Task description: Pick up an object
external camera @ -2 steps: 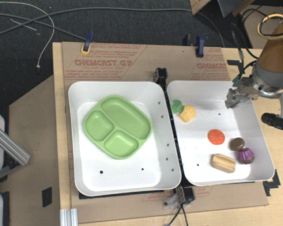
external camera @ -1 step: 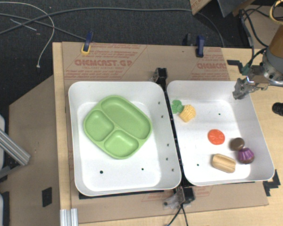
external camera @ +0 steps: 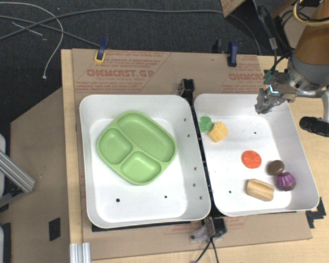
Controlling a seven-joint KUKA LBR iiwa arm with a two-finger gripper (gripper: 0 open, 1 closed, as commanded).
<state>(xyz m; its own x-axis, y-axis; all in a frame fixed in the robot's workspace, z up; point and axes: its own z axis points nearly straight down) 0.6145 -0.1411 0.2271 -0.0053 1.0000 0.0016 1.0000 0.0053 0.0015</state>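
Green divided plate [external camera: 136,147]: 1, left bin [external camera: 93,201] | right bin [external camera: 296,147]: 5 toy foods | claw [external camera: 266,104]: state unclear

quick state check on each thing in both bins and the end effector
green tray: flat in left bin, compartments bare
corn: lying in right bin, touching green item
orange disc: flat, alone
tan block: on its side
brown ball: beside purple piece
end effector: above right bin's far edge, holding nothing
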